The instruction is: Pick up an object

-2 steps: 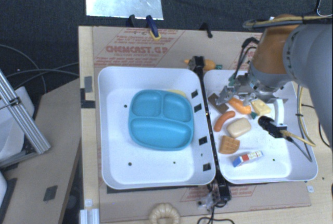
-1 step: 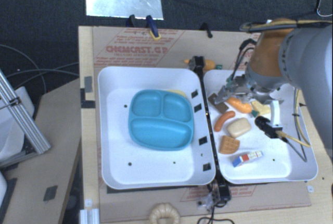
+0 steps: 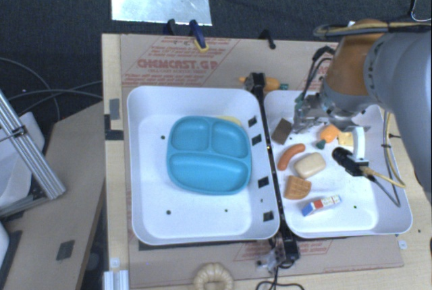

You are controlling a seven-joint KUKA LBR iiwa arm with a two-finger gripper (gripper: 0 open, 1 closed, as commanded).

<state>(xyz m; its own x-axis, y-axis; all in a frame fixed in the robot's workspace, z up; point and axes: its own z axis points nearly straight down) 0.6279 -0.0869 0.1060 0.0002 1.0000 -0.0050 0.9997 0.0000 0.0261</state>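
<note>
Counter (image 3: 175, 56): a cardboard-covered surface carried two shallow white bins side by side.
Left bin (image 3: 145, 214): it held a blue divided plate (image 3: 206, 154), lying flat near the bin's middle.
Right bin (image 3: 385, 214): it held several small things, gathered between its left edge and its middle.
Arm (image 3: 398, 73): grey with an orange band, it reached in over the right bin's far right corner.
Claw (image 3: 305, 113): it hung over the far left part of the right bin. Whether it was open, closed or gripping anything could not be told.
Brown card (image 3: 281, 128): it lay flat by the right bin's left edge, just beside the claw.
Orange piece (image 3: 329, 133): it sat just beside the claw, toward the bin's middle.
Sausage (image 3: 291, 155): orange-red and lying at a slant, it was near the left edge, nearer the front than the card.
Pale block (image 3: 309, 164): rounded, it lay just beside the sausage, toward the middle.
Waffle (image 3: 298, 187): it lay just in front of the pale block.
Small tube (image 3: 320, 204): red, white and blue, it lay closest to the bin's near edge.
</note>
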